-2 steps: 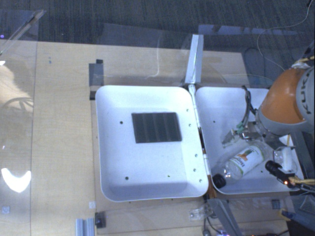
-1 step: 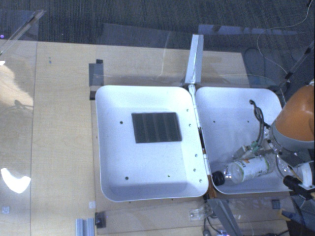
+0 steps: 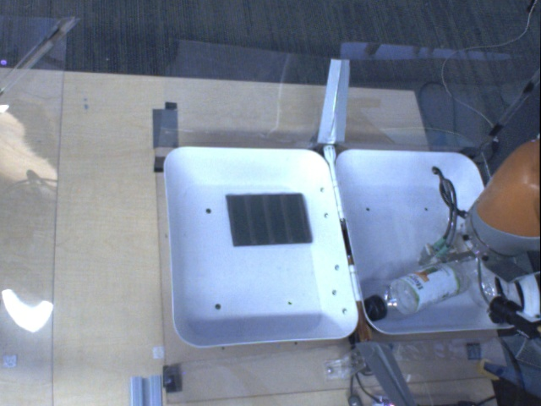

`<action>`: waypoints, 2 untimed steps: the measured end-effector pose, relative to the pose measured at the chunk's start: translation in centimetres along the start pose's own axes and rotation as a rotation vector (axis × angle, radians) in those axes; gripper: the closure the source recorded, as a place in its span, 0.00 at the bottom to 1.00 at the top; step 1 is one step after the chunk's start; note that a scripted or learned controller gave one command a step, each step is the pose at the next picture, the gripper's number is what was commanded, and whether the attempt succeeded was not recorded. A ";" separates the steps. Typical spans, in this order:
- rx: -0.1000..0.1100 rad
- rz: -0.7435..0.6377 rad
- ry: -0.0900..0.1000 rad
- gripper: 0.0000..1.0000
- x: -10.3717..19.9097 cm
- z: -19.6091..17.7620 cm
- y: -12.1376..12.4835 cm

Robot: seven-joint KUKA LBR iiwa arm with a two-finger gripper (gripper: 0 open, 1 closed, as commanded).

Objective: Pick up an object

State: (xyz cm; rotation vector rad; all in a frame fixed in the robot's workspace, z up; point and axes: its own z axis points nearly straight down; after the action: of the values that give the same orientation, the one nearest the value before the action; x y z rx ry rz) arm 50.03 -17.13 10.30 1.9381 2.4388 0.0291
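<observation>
Clear plastic with a black cap: the bottle [image 3: 416,292] lies on its side in the right bin [image 3: 380,194], near the front wall. Its cap end points left, toward the corner by the divider, and its long axis runs from there to the right and a little toward the far side. The arm [image 3: 511,203] enters from the right, and its gripper [image 3: 452,245] seems to hang just beyond the bottle's right end, on the far side of it. Cables and metal parts crowd that spot, so I cannot tell how the jaws stand. The left bin [image 3: 190,227] holds a dark ribbed rectangle [image 3: 269,219]. I judge that the gripper must come slightly nearer and leftward, closing across the bottle's short width.
</observation>
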 end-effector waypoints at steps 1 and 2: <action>0.001 -0.002 0.003 0.00 0.1 0.0 0.1; 0.014 -0.018 0.002 0.00 3.9 1.3 2.4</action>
State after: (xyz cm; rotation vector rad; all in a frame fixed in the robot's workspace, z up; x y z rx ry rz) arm 51.51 -12.76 9.05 1.9228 2.4646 0.0136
